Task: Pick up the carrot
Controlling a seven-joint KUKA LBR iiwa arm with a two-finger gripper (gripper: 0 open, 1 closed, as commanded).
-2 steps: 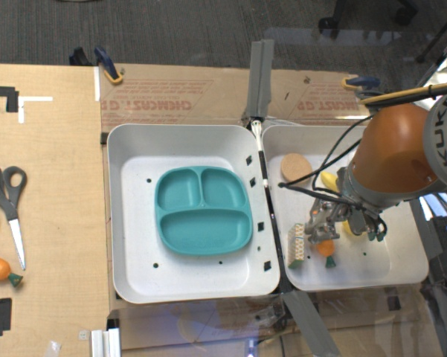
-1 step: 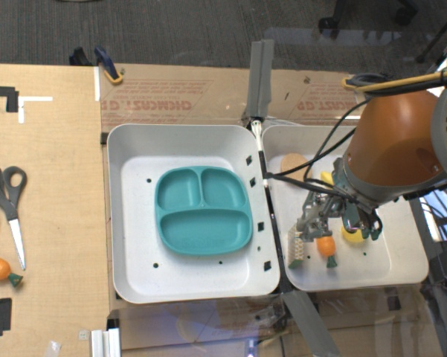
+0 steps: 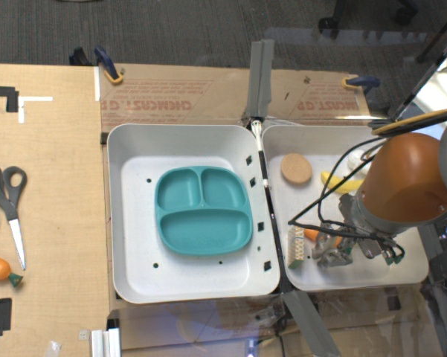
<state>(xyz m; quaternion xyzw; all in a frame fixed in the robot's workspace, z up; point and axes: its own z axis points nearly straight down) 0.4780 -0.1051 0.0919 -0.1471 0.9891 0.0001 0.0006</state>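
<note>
Both bins look like white plastic, smooth w/ slight gloss: left bin (image 3: pixel 126 222), right bin (image 3: pixel 402 274). The teal divided plate (image 3: pixel 204 210) is plastic too, smooth, semi-matt. Bench top (image 3: pixel 44 199) looks like light wood or plywood, matt. Behind the bins is brown cardboard (image 3: pixel 178 99), matt, w/ printed letters. Scissors (image 3: pixel 7 207) have shiny metal blades and grey plastic handles. The arm's orange band (image 3: pixel 405 177) is glossy, smooth. A round tan disc (image 3: pixel 296 168) looks matt, maybe wood. Floor is dark carpet (image 3: pixel 208 13), rough cloth.
</note>
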